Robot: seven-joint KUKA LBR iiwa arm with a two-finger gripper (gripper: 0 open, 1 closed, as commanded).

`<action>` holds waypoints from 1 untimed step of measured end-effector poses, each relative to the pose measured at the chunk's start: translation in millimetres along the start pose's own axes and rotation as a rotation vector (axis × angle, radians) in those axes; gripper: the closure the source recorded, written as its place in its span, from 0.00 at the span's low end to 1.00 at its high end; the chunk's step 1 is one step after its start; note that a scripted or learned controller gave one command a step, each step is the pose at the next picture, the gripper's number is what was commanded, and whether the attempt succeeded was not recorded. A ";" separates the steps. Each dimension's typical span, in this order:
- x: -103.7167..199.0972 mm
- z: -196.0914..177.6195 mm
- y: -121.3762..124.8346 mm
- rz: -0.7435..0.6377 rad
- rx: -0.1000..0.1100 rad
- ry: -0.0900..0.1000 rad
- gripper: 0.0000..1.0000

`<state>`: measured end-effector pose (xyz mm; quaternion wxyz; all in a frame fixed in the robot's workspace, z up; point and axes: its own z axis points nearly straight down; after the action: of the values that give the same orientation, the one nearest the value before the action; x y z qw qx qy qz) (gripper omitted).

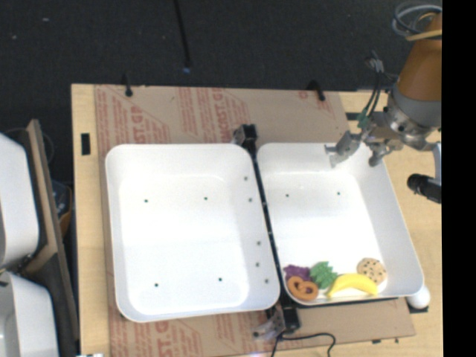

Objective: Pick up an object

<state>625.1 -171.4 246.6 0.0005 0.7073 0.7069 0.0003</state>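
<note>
Several small toy foods lie in the near corner of the right bin (pixel 327 214): a yellow banana (pixel 351 285), a round cookie (pixel 371 271), a green leafy piece (pixel 323 273), purple grapes (pixel 297 271) and an orange pretzel (pixel 303 290). They crowd together, touching or nearly touching. My gripper (pixel 357 150) hangs over the bin's far right corner, well away from the toys. Its fingers (pixel 339 148) stand open with nothing between them.
The left bin (pixel 186 229) sits beside the right one, on brown cardboard (pixel 186 117). A black clamp (pixel 245 134) stands at the far end of the seam between the bins. Another clamp and a cable (pixel 286 326) are at the near end.
</note>
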 end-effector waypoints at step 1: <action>48.7 36.2 41.1 -0.004 0.003 0.001 0.00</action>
<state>666.3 -122.7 210.4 -0.0011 0.7059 0.7083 -0.0003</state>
